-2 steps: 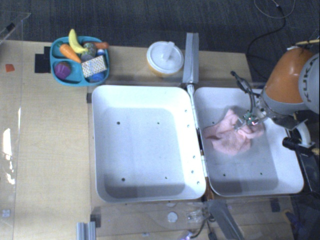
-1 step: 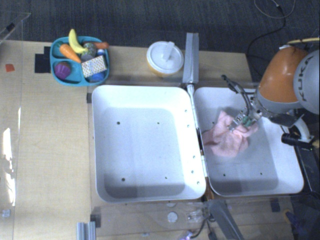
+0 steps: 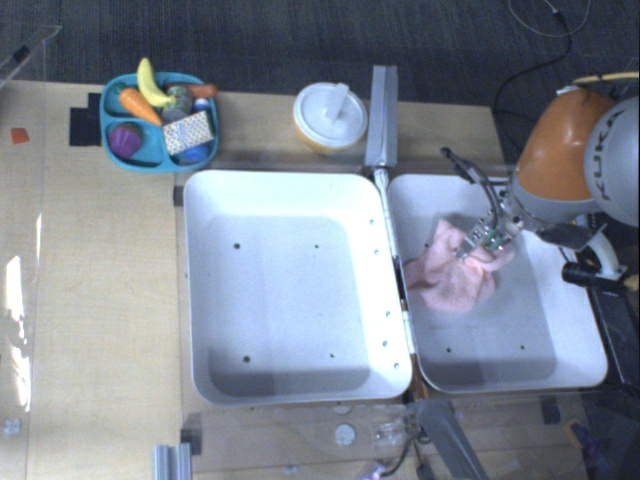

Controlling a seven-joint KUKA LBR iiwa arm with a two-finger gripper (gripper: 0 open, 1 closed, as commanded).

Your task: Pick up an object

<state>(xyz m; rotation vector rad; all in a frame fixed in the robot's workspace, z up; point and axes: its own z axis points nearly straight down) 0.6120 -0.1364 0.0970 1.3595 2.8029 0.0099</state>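
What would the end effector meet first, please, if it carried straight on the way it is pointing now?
Most likely the pink cloth. The end effector is aimed down and leftward into the right bin, right at the cloth's upper edge. Depth is unclear from above, so it may be touching already.

Grey arm (image 3: 610,163), rounded and bulky, with a glossy orange band (image 3: 558,158) bulging like a dome above the wrist. Pale grey casing beside the orange, marked with part of dark lettering at the edge. Below the band, a darker grey collar narrowing toward the wrist. Thin black cables (image 3: 470,173) running along the wrist toward the tip. Small claw (image 3: 487,236), dark metal with greenish and pale specks, its details too small to make out. Black bracket with a white rounded fitting (image 3: 598,263) jutting under the arm's casing.
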